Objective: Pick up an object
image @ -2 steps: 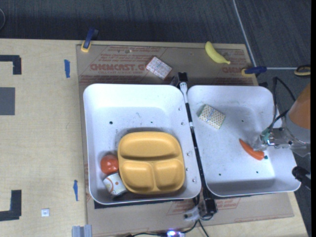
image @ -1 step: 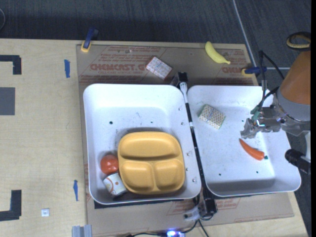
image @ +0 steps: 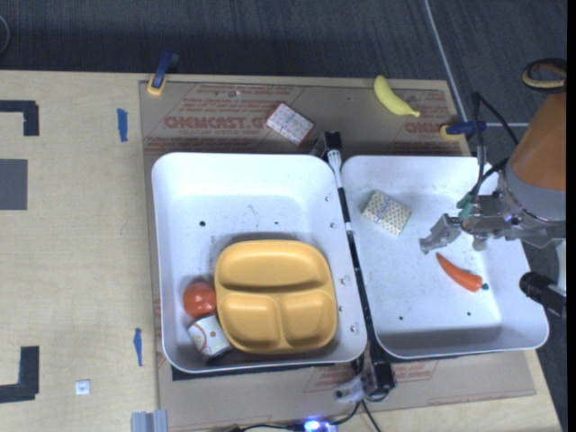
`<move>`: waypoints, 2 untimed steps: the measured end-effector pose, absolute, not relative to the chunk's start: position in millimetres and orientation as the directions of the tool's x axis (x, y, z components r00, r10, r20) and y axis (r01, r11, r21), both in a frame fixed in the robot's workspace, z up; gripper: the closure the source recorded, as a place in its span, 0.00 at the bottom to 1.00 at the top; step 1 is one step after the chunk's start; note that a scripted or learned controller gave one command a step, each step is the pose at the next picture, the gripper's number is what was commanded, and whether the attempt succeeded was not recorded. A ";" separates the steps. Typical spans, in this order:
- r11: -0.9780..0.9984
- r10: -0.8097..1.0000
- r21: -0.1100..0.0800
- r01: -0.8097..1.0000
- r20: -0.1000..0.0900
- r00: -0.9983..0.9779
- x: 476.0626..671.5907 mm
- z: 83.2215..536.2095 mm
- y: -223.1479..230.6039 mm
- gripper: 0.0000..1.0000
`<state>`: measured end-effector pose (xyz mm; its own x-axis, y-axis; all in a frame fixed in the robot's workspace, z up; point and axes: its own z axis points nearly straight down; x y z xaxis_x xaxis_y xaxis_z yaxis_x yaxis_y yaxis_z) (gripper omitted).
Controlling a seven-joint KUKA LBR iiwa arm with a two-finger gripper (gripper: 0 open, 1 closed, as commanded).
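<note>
Pictured above the right bin (image: pixel 513 331): jaws (image: pixel 441 235) of the grey arm, spread somewhat with nothing between them, whether wide or narrow hard to judge at this slant. Just below and to camera-right of the fingertips, a toy carrot (image: pixel 459 274) flat on the bin floor, close to the jaws but apart from them. Long axis slanted from upper left to lower right, green end toward the bin's right wall. Likeliest target by nearness; a short drop and a turn to close across the carrot's width probably needed.

Farther left in the same bin, a small speckled block (image: pixel 387 212), well clear of any path to the carrot. In the left bin (image: pixel 180 241), a yellow divided tray (image: pixel 274 293) with a red ball (image: pixel 199 298) and a small cup-like toy (image: pixel 209 336) tucked against its left side. Outside the bins, on the brown board over the surface (image: pixel 63 241), a toy banana (image: pixel 394 97) and a patterned box (image: pixel 289 122).
</note>
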<state>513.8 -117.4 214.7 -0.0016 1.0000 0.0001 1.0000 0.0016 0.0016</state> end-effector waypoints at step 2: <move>0.000 1.000 0.003 1.000 0.000 0.000 480.3 85.9 -100.7 0.00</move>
